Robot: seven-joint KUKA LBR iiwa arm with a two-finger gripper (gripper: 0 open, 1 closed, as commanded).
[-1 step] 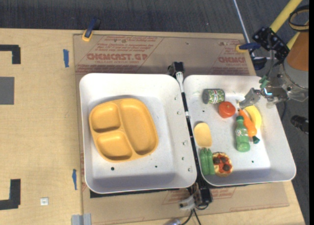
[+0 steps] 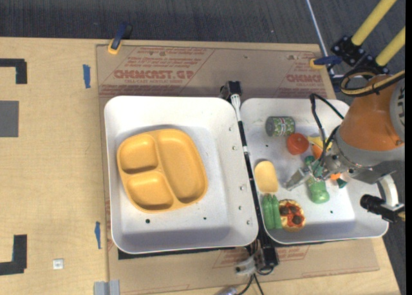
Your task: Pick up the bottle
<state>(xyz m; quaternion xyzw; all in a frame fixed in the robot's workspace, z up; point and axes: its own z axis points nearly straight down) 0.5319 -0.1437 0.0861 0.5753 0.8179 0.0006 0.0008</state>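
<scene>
A small green bottle [image 2: 318, 191] lies in the right white bin [image 2: 341, 223], near its middle right. My gripper [image 2: 317, 178] hangs right over it, below the orange wrist band. One silver finger [image 2: 296, 178] stands to the bottle's left and the other to its right, so the gripper is open. The bottle's upper end is hidden under the gripper. I cannot tell whether the fingers touch the bottle.
The right bin also holds a green can [image 2: 280, 125], a red tomato [image 2: 297, 143], a pale yellow piece [image 2: 266, 176], a green vegetable [image 2: 270, 212] and a pizza slice [image 2: 291, 215]. A yellow divided plate [image 2: 161, 170] lies in the left bin [image 2: 129, 113].
</scene>
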